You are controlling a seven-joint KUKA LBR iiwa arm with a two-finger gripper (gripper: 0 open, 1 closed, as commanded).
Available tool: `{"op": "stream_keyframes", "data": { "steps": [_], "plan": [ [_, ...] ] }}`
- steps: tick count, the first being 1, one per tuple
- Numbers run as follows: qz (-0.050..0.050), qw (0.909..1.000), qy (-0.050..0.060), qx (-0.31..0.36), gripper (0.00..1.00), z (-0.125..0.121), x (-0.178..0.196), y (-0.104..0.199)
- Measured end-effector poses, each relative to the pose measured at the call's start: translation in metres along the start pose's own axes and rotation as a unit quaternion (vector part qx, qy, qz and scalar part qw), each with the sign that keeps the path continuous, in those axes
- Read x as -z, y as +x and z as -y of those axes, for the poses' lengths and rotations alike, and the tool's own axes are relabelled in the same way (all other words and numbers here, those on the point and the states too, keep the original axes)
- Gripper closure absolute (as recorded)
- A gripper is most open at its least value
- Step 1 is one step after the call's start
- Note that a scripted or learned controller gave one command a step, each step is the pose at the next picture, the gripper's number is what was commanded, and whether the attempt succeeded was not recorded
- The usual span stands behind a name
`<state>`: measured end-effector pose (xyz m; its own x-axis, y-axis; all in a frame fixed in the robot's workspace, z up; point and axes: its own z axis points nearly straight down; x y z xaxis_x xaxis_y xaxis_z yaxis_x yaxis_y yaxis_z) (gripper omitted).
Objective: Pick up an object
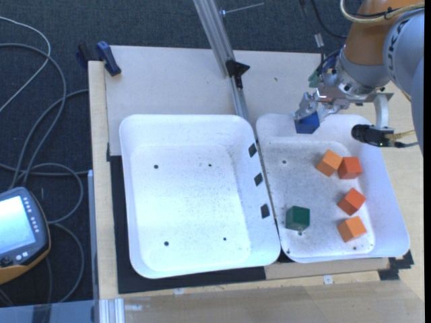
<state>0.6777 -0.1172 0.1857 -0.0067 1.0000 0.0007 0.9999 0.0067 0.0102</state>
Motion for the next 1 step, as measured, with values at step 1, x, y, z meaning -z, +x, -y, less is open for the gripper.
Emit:
{"op": "stream_keyframes", "data": {
  "steps": [1],
  "plan": [
    [0.0,1.0,0.009,-0.004,1.0,0.0313,-0.0482,-0.0069]
  ]
}}
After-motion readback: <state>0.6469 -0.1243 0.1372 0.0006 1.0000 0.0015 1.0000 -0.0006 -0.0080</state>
